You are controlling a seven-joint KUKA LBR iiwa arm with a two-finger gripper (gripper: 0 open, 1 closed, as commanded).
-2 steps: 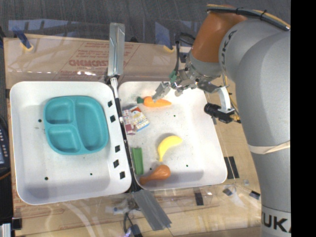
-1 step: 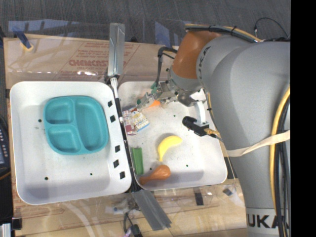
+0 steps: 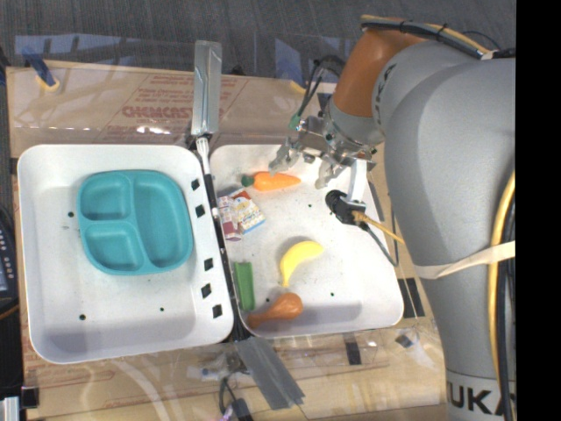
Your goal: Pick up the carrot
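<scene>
Gripper fingers spread, just above carrot; I would centre over its body, descend; then close.

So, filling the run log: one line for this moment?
pincer open above carrot | carrot lying in right bin | not gripped

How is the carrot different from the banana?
The carrot is orange with a green end; the banana is yellow. The carrot looks straight, the banana curved. The carrot lies near the gripper, the banana mid-bin. Both lie in the right bin.
</scene>
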